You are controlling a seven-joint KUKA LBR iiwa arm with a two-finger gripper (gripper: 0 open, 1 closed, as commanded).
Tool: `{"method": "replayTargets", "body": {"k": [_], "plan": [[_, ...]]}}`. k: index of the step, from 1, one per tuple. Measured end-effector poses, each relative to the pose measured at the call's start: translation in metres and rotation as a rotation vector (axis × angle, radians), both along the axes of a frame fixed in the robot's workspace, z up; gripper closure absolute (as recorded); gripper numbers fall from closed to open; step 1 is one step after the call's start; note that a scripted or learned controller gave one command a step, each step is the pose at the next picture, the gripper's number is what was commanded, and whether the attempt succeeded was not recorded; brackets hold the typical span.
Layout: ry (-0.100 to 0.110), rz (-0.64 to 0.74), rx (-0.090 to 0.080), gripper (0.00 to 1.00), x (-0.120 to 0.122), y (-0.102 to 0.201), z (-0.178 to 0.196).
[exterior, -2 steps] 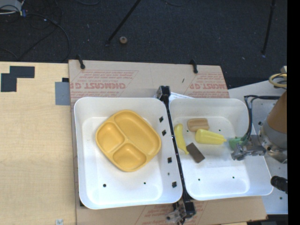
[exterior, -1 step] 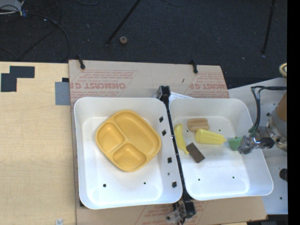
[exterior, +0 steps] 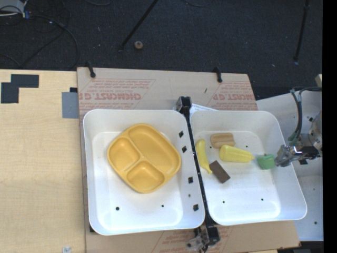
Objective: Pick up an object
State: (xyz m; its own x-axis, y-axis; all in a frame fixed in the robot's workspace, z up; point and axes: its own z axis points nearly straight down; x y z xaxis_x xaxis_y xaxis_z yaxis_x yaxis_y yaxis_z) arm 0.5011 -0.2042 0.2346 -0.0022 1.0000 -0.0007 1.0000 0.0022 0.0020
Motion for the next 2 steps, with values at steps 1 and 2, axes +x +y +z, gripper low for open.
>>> {"method": "replayTargets", "body": {"k": [1, 2], "plan": [[0.005, 0.003, 0.003, 1.0, 0.018, 0.056, -0.01], [0.007, 0.002, 0.003, 1.0, 0.032, 0.104, -0.02]]}}
